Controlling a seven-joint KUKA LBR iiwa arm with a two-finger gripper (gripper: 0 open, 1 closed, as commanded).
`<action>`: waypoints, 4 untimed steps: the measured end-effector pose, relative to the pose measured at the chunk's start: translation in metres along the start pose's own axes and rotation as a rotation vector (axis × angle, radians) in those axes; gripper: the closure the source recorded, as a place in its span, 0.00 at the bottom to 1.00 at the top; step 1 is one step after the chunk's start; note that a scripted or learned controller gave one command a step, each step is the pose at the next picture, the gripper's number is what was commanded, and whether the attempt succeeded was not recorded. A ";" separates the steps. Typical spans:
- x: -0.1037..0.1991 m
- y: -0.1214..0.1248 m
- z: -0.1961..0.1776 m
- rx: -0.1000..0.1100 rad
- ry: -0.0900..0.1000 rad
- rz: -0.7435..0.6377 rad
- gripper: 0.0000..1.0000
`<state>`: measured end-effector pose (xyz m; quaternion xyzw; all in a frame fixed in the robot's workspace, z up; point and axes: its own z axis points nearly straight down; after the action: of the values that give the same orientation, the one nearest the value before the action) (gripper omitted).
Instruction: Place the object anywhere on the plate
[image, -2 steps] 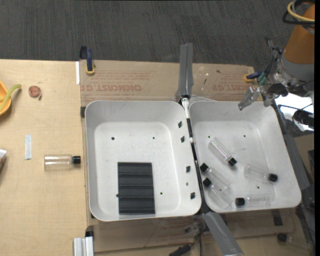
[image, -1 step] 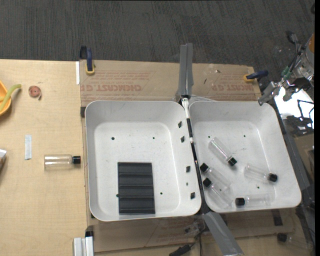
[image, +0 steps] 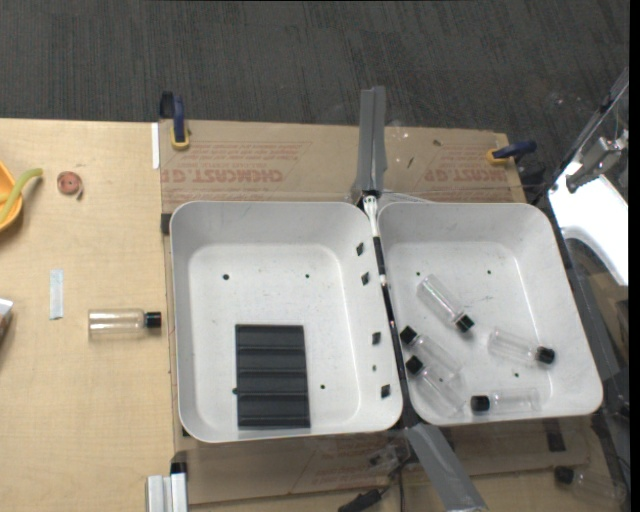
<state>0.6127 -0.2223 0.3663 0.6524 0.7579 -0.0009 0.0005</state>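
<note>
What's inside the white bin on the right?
The right bin holds four clear vials with black caps: one near the middle, one toward the right, one by the left wall, one at the front. Nothing covers them.

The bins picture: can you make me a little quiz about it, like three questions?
1. True or false: the black ribbed plate lies in the left bin.
2. How many clear vials with black caps lie in the right bin?
3. Where is the spare vial? A) on the plate B) on the wooden bench, left of the bins C) in the right bin

Key: 1 true; 2 four, namely one near the middle, one at the right, one by the left wall and one at the front; 3 B.
</note>
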 end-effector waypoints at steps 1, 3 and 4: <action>0.010 -0.069 -0.063 0.001 0.000 0.028 0.00; 0.112 0.064 -0.074 0.004 -0.001 0.807 0.00; 0.030 0.034 -0.074 0.004 0.000 0.528 0.00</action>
<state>0.6415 -0.1876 0.4399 0.8276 0.5613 -0.0022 -0.0007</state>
